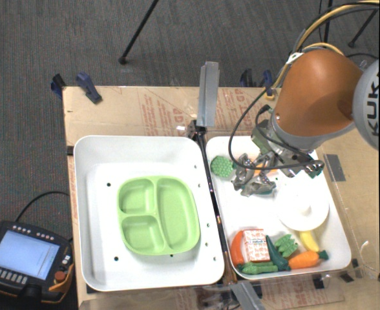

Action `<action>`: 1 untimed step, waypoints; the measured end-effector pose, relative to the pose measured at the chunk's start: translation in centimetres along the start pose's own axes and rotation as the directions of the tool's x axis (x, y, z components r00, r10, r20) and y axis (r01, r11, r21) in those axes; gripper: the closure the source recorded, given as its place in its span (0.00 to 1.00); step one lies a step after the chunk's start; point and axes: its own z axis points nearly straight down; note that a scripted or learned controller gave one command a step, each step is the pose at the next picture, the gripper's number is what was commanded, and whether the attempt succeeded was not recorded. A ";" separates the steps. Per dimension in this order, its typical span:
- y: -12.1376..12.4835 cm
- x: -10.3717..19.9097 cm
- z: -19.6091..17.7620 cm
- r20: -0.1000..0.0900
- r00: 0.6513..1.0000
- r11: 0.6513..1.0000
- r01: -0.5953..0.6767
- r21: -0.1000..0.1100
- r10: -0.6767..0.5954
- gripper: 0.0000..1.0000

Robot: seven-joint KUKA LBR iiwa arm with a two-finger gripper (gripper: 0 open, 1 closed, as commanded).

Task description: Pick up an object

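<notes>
The left white plastic bin (86, 173) holds a smooth light-green tray with 3 compartments (158, 216). In the right white bin (225, 205), a bumpy green ball (221, 166) sits just left of the metal gripper (253, 183). Toy food clusters at the near edge: orange-and-white carton (251, 247), plastic carrot (304, 260). A white disc (304, 215) lies above.

One fixed camera above bench (138, 112), angled down, both bins (93, 173) visible
</notes>
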 end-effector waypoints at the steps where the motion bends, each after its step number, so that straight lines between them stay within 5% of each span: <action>1: 0.1 -0.1 -0.8 0.001 1.000 1.000 0.000 -0.001 0.000 1.00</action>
